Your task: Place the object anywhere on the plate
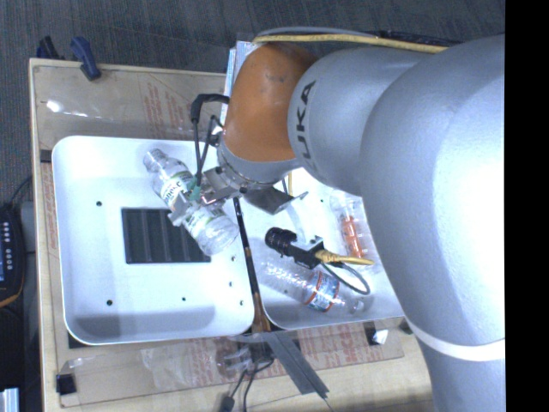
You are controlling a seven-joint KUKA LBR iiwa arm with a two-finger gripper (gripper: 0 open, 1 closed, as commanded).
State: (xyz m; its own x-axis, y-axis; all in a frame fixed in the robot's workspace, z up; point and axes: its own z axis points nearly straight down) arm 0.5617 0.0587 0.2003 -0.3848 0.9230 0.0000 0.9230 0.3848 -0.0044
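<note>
Working the arm over the left bin (86, 316), above a clear plastic bottle (190, 202).

I'm judging a square, mid-body approach best. The bottle, crinkled and labelled, is lying slantwise beside the dark ribbed plate (159, 236); I cannot tell how the gripper (206, 192) is set.

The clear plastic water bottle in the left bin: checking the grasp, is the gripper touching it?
Cannot tell. In the camera view the gripper overlaps the clear plastic water bottle at its middle, but the arm hides the fingers, so neither contact nor gap shows plainly.
</note>
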